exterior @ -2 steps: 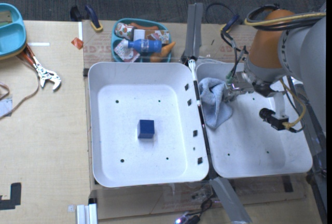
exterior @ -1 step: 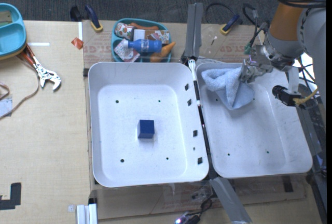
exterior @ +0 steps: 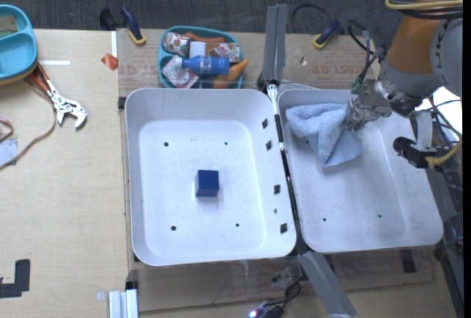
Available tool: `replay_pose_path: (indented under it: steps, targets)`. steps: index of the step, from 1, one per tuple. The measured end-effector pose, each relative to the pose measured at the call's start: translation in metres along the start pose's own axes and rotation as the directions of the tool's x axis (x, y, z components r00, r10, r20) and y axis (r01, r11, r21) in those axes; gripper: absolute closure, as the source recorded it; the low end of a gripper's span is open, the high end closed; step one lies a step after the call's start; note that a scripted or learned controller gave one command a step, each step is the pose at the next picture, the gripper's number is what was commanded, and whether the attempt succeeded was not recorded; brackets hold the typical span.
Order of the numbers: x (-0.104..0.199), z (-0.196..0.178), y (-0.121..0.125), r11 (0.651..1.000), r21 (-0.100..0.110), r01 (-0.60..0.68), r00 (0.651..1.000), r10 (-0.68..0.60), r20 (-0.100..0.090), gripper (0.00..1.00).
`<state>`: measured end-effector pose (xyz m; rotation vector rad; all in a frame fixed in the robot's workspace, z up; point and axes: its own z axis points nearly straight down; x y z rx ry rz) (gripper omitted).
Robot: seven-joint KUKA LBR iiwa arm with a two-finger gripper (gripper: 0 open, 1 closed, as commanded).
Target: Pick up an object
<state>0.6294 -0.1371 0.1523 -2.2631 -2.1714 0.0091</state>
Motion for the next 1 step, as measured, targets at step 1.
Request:
replay_pose_path:
  steps: [1]
  targets:
    - [-0.0057,0.0242,-0.0592,0.993,0.001,-0.118,0.993,0.118,-0.001,1.00]
